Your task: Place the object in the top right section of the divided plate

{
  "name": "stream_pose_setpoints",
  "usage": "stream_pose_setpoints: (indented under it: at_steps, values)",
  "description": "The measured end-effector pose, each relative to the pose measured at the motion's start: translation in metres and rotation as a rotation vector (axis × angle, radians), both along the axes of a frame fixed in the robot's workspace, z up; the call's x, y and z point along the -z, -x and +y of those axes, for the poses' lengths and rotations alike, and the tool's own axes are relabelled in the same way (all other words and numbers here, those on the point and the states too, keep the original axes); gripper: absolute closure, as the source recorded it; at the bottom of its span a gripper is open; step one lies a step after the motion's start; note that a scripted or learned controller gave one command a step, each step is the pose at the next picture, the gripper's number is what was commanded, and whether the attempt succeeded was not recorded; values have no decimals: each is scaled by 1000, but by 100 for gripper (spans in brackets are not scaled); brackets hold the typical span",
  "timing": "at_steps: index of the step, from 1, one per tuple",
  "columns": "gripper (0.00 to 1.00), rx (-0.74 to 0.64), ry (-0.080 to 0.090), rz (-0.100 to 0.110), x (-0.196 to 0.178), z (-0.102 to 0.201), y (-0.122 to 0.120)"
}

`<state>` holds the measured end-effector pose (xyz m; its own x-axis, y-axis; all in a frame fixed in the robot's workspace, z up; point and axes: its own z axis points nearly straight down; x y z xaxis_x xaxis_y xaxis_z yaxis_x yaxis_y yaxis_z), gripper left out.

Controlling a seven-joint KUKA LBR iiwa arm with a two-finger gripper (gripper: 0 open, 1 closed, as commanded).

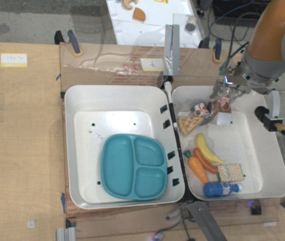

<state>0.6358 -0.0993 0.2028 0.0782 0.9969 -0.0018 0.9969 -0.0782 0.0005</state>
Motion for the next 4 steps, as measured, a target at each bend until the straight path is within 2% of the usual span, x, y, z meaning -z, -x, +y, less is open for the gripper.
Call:
stream_pose_setpoints:
  at_steps: [1, 2, 3, 4]
  values:
    - [100, -85, -3, 2, -13, 41, 55]
    - [100, 32, -3, 2, -30, 111, 119]
    - [100, -124, -3, 2, 5, 188, 170]
    - [0, -121, -3, 1, 5, 187, 169]
